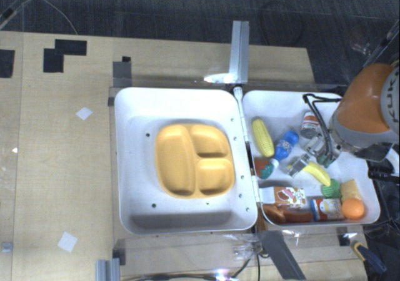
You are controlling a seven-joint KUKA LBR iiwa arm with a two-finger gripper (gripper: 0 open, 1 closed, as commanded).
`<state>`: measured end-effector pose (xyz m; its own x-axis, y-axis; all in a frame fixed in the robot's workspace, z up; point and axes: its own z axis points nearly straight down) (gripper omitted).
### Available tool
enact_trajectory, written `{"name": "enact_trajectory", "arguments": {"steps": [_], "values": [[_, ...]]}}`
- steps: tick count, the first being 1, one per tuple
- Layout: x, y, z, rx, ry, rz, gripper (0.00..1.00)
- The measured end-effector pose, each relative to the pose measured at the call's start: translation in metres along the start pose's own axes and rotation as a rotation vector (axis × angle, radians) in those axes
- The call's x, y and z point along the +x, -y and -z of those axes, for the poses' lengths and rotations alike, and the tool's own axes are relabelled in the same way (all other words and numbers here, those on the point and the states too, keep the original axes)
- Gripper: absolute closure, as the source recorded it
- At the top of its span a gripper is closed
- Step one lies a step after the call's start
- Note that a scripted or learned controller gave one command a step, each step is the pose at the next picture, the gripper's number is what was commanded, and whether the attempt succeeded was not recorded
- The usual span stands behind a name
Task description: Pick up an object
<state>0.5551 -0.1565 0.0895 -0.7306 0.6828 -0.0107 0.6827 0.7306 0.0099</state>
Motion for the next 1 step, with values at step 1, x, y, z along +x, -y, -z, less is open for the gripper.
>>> {"name": "enact_trajectory", "arguments": {"steps": [1], "values": [[-0.0454,0.0137,0.0052,0.006,-0.001,-0.237,0.00]]}}
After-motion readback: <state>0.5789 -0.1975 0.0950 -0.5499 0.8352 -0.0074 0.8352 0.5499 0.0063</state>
